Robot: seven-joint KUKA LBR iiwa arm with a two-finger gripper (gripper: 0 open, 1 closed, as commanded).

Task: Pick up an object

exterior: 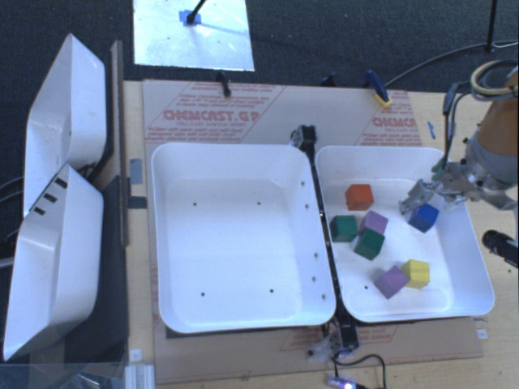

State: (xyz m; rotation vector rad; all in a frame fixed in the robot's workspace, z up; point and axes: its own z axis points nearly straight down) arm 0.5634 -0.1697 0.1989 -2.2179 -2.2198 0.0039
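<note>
Several small cubes lie in the right bin point(462, 298): an orange cube point(359, 196), two green cubes point(344, 228) point(370, 244), two purple cubes point(375, 221) point(391, 281) and a yellow cube point(417, 272). A blue cube point(423, 216) sits tilted near the bin's right side. My gripper point(430, 199) hangs right over the blue cube, touching or nearly touching its top. The grey arm point(496, 156) comes in from the right edge.
The left bin point(235, 164) adjoins the right one along a black divider point(320, 217). Two spare white bins point(61, 217) lean at the far left. A cable and clamps lie along the bench's far edge.
</note>
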